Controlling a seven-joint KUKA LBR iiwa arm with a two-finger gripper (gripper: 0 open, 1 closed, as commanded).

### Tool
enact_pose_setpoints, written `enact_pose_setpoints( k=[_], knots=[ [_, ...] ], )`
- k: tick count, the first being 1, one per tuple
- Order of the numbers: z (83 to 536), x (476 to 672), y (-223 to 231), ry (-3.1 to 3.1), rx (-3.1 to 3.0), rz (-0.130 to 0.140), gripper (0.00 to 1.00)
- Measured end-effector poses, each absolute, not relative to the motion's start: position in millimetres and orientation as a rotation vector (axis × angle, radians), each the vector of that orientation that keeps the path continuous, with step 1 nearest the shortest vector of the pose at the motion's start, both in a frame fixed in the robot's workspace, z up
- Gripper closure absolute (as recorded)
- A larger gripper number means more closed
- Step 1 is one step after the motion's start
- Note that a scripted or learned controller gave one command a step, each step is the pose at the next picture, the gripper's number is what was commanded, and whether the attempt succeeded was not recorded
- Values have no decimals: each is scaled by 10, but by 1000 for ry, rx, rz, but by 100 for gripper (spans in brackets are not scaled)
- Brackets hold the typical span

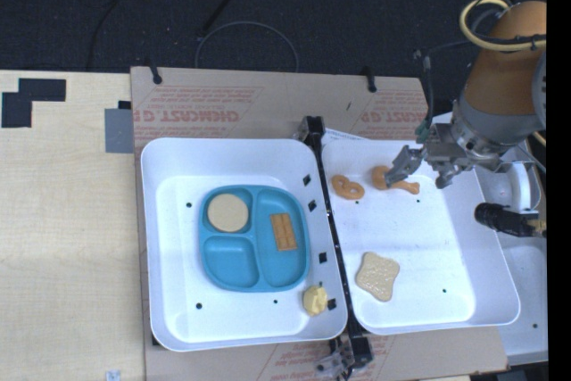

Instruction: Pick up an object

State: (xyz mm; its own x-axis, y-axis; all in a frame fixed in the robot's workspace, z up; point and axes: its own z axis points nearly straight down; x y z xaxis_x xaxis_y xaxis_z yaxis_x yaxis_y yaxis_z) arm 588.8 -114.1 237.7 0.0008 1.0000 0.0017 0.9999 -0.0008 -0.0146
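Observation:
My gripper [425,169] hangs over the back of the right bin [446,299], fingers spread open with nothing between them. Just below its left finger lies an orange-brown toy piece [393,181]. A pretzel-shaped piece [347,187] lies to the left of that, near the divider. A tan bread slice [377,276] rests near the front of the right bin. In the left bin [169,192] a blue divided tray [241,268] holds a round cracker [227,212] and a brown wafer [284,232]. A yellow lump [315,300] sits at the left bin's front right corner.
The middle and right side of the right bin's floor is bare. A cardboard sheet [268,107] lies under both bins. A black divider clip [314,134] stands between the bins at the back.

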Motion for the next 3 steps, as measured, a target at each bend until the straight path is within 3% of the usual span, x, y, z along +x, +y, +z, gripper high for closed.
enact_pose_setpoints(
  k=[1,3],
  knots=[
    [2449,5912,-1143,-2222,-2220,1,0],
    [1347,5870,-1096,-2216,-2216,8,0]
  ],
)
